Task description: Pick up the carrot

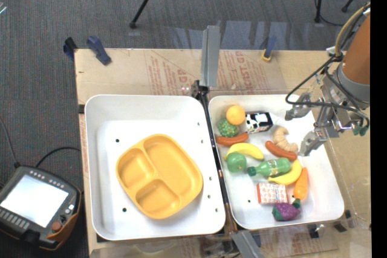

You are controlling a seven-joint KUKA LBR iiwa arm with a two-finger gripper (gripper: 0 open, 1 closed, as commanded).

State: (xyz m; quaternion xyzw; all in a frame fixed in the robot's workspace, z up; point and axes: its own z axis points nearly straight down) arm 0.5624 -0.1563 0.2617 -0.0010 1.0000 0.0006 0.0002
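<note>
The carrot (301,183), orange with a green top at its near end, lies in the right bin (329,199) near the right wall. It rests between a yellow banana (291,173) and a purple bunch of grapes (285,211). My gripper (303,127) hangs over the bin's far right part, behind the carrot and apart from it. Its two fingers (311,143) stand open with nothing between them.
The right bin also holds a green bottle (270,167), a red-and-white box (272,193), a red sausage (280,150), a tan pastry (284,137), a cow-patterned carton (259,122) and several more toy foods. A yellow divided plate (158,175) lies in the left bin (100,130).
</note>
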